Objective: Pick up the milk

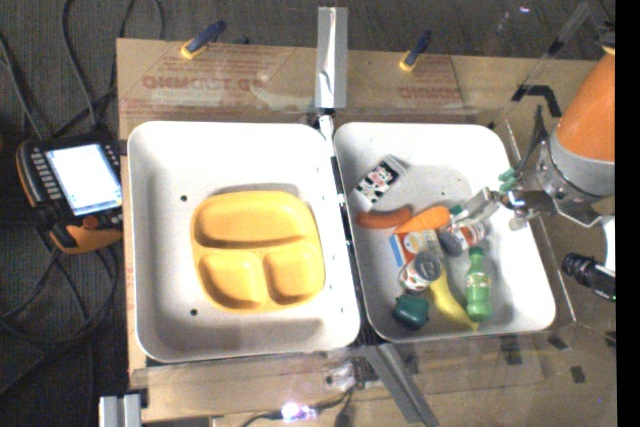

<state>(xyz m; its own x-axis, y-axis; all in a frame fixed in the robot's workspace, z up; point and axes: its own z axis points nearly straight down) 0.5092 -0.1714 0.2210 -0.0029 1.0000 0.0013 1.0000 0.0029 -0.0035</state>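
The milk (379, 180) is a small carton with black and white cow patches, lying tilted in the far left part of the right bin (440, 140). Nothing rests on it. My gripper (489, 202) reaches in from the right and hangs over the right half of that bin, just above a small bottle (466, 235) and the tip of a carrot (428, 218). It is well to the right of the milk and a little nearer the front, not touching it. The grey arm with its orange band (588, 120) stands over the bin's right wall.
A red sausage (383, 218), a can (424, 268), a green bottle (478, 287), a banana (452, 303) and a dark green piece (410, 311) crowd the right bin's front. The left bin (160, 175) holds a yellow divided tray (258, 247).
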